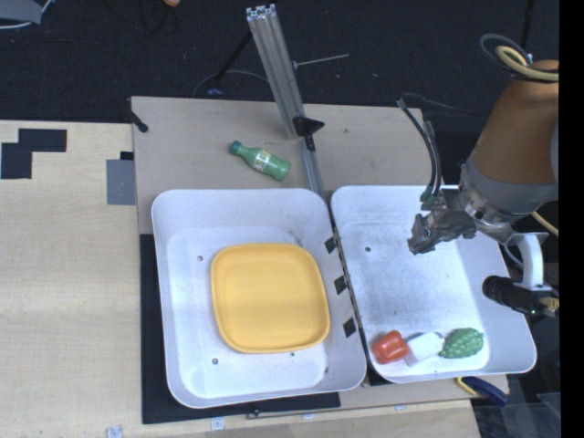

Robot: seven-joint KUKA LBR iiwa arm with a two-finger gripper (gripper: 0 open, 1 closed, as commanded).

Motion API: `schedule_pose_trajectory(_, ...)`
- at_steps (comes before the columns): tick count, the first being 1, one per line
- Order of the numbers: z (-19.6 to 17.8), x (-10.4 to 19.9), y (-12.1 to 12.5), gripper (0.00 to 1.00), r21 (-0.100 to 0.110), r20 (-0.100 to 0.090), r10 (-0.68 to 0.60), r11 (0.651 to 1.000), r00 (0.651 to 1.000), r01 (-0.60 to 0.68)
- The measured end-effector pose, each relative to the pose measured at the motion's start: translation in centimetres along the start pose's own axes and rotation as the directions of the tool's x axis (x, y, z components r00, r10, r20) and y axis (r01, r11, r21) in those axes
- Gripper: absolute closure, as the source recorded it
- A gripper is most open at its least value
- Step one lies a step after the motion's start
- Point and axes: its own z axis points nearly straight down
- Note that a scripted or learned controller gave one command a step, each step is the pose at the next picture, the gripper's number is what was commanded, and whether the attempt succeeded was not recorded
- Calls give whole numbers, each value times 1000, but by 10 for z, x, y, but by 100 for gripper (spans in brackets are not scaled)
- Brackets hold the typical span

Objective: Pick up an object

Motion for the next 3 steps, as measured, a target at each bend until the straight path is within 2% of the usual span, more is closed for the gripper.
schedule_pose_trajectory(1, 1, 55, -15, 100, -1, 0, -1, 1000, 1000, 1)
schedule_pose_trajectory(2, 23, 106, -28, 100, 1, 0, -1, 1000, 1000, 1)
schedule_pose_trajectory(3, 20, 155, -33, 100, -1, 1, 0, 1000, 1000, 0)
